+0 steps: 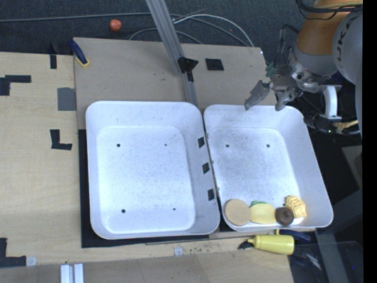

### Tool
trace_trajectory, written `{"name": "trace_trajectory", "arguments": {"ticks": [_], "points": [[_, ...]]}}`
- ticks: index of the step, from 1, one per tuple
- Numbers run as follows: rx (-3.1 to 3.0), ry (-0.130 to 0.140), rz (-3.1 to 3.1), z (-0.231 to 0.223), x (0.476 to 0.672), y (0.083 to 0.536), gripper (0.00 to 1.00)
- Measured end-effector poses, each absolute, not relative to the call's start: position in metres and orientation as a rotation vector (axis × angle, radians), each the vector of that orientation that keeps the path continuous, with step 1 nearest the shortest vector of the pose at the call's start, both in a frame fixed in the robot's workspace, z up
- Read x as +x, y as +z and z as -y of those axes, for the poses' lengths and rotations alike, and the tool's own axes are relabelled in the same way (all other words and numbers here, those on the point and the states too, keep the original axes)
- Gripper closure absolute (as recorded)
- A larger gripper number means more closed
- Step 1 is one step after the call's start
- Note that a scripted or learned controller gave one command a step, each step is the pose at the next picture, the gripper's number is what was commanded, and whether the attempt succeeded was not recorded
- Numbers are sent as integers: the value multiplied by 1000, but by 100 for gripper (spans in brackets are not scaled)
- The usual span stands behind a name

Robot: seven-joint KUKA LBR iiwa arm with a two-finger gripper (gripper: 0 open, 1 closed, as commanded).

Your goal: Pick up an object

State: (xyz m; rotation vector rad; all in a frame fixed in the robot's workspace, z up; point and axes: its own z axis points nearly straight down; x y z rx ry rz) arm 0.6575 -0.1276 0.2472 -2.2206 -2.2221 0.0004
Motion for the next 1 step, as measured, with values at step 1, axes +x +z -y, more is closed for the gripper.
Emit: {"name": "trace_trajectory", "arguments": {"ticks": [1], "points": [[-2256,7,2181,188,656,190,0]]}}
